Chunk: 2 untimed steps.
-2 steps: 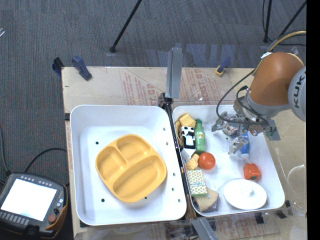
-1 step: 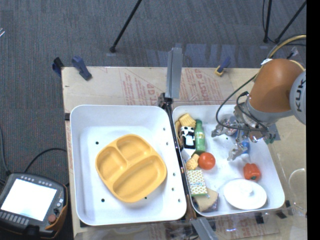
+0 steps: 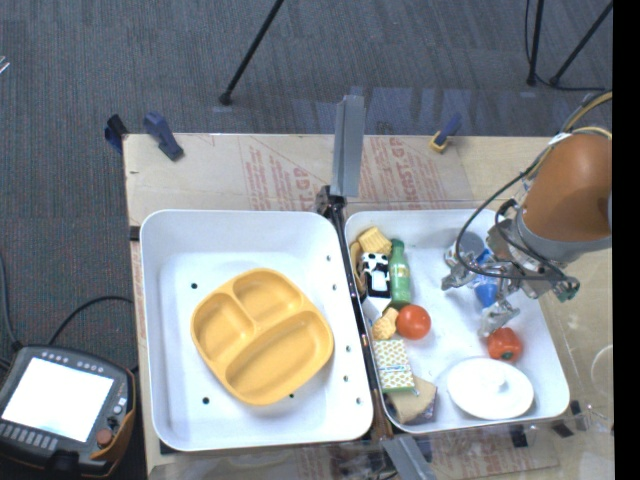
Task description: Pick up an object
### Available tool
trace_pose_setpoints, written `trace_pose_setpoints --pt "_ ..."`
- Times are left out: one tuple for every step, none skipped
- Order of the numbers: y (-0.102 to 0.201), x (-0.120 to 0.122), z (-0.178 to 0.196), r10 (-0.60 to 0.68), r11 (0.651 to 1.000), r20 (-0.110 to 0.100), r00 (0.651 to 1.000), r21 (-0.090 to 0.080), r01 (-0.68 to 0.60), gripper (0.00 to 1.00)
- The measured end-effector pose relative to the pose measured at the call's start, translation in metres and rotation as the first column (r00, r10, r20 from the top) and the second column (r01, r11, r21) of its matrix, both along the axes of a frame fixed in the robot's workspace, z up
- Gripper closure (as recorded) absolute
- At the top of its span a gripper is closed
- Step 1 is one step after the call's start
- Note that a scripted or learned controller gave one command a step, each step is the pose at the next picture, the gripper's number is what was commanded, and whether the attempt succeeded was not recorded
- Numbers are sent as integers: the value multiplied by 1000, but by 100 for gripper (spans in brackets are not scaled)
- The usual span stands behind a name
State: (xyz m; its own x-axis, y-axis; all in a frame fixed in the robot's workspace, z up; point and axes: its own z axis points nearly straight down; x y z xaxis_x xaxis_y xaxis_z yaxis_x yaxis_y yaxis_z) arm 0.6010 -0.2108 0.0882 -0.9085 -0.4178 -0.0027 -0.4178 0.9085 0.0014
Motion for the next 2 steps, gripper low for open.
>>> trace_pose_setpoints --pt "1 1 10 0 1000 4 1000 1 0 100" --pt "1 1 10 0 1000 3 1000 2 0 0"
